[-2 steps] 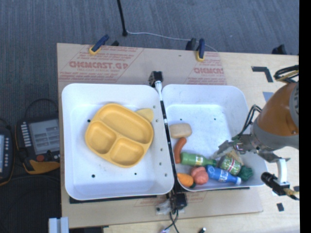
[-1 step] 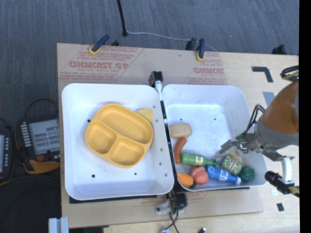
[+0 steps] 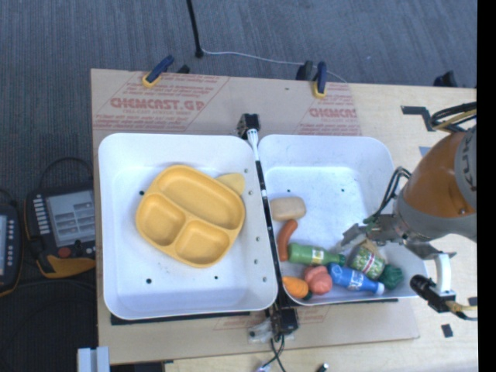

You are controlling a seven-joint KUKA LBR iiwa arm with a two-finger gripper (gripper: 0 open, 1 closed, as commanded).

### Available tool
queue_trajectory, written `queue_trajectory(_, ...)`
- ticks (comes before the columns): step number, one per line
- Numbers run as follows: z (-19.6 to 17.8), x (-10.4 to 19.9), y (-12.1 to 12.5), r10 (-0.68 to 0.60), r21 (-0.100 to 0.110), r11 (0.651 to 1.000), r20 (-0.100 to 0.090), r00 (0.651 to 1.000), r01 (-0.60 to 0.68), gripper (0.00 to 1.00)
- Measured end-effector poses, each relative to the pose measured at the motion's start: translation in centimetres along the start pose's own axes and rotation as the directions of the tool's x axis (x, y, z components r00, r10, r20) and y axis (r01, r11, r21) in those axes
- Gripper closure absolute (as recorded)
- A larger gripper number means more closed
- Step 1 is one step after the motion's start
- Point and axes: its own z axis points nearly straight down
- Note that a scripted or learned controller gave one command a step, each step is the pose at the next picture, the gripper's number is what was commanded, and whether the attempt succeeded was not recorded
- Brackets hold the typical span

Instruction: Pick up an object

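Observation:
My gripper [image 3: 367, 237] is low over the front right part of the right bin [image 3: 325, 157], under the arm's orange band [image 3: 438, 184]. Right beneath it lies a small can with a green label [image 3: 371, 262]; whether the two touch is hidden. Beside the can are a blue bottle [image 3: 354, 279], a green bottle [image 3: 314, 254], a red tomato-like ball [image 3: 318, 280], an orange piece [image 3: 294, 287] and a dark green item [image 3: 392, 276]. Further back lie an orange-red sausage shape [image 3: 286, 239] and a beige lump [image 3: 287, 208].
The left bin [image 3: 124, 285] holds a yellow divided plate [image 3: 191, 214] with a pale yellow piece [image 3: 231, 182] at its far edge. The bins' shared wall [image 3: 263, 208] runs between them. Clamps [image 3: 318, 80] and a cable sit at the bench's back edge.

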Motion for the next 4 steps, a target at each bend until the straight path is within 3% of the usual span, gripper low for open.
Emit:
queue_trajectory(1,-0.1,-2.9,0.4,-0.016,0.008,1.0,-0.033,0.999,0.017,0.0)
queue_trajectory(2,0.0,-0.2,0.1,-0.001,-0.002,1.0,0.0,1.0,0.001,0.0)
queue_trajectory(3,-0.1,-2.9,0.4,-0.016,0.007,1.0,-0.033,0.999,0.017,0.0)
queue_trajectory(4,0.0,-0.5,0.1,-0.001,-0.002,1.0,0.0,1.0,0.001,0.0)
